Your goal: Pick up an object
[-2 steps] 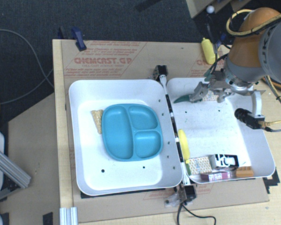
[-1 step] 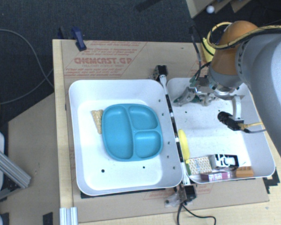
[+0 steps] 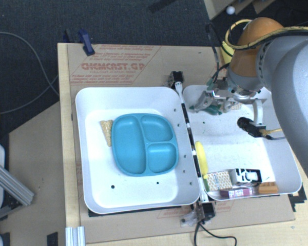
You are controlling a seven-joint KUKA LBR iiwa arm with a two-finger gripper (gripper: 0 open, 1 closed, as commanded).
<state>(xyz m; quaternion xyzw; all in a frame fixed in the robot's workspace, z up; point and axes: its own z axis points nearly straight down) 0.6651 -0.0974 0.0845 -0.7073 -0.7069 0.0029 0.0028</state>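
My gripper is low over the far left corner of the right bin, hanging from the grey arm with its orange band. A small greenish thing shows right at the gripper's tip; I cannot tell whether it is gripped or merely lying there. Along the right bin's near edge lie a tan speckled block, a purple and white packet, a black and white item and a brown piece. A yellow oblong rests against that bin's left wall.
The left bin holds a blue divided plate with a tan cracker-like piece tucked at its left side. A black clamp sits at the far end of the ridge between the bins.
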